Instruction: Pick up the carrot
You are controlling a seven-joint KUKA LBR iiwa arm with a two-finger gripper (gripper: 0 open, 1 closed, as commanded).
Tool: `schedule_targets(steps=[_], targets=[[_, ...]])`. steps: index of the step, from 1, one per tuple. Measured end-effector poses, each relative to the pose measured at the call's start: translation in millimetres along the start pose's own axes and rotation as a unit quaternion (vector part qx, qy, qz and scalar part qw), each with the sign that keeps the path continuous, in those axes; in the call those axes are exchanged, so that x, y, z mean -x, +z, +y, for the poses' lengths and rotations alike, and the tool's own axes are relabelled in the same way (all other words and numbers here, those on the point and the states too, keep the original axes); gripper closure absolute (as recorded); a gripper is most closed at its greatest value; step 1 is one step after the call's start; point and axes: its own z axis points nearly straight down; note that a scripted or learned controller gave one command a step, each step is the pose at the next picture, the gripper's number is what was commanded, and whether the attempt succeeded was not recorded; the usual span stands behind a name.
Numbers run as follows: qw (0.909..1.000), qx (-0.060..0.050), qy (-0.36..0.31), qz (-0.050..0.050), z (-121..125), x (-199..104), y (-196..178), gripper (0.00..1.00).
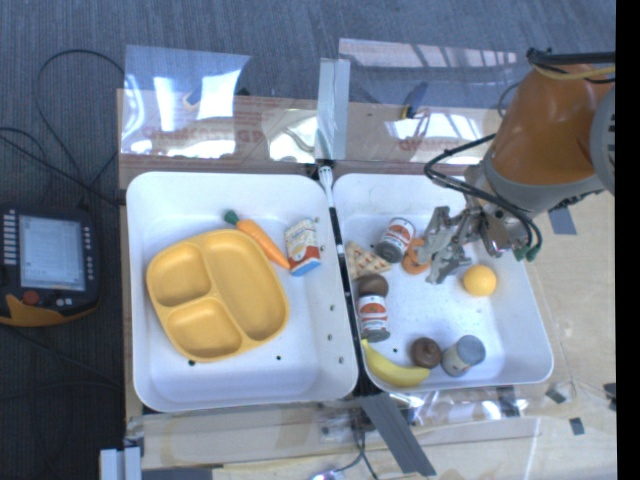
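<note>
1. Presently the gripper (440,249) hangs over the right bin (520,318), fingers spread apart with nothing between them.
2. Carrot (262,241) lies in the left bin (170,193), well left of the fingers, touching the yellow tray (215,303) at its upper rim.
3. Just right of the fingers: a lemon (480,280). Just left: a small can (397,238).

In my left bin (150,368) I see a yellow divided plate (215,293) and a small carton (303,245) just beside its upper right edge. My right bin (525,353) holds a banana (393,370), two small cans (396,236), a waffle-like cracker (365,261), a lemon (480,281), a brown ball (426,352) and a grey tin (464,354). A handheld control pad (48,263) lies on the carpet at far left.
</note>
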Motion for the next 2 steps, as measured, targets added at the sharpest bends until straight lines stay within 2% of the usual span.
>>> schedule_targets(steps=[1,2], targets=[[0.9856,-0.001,-0.169,-0.001,-26,-68,13,1.00],[0.9447,-0.004,-0.328,-0.005,-100,-21,-35,1.00]])
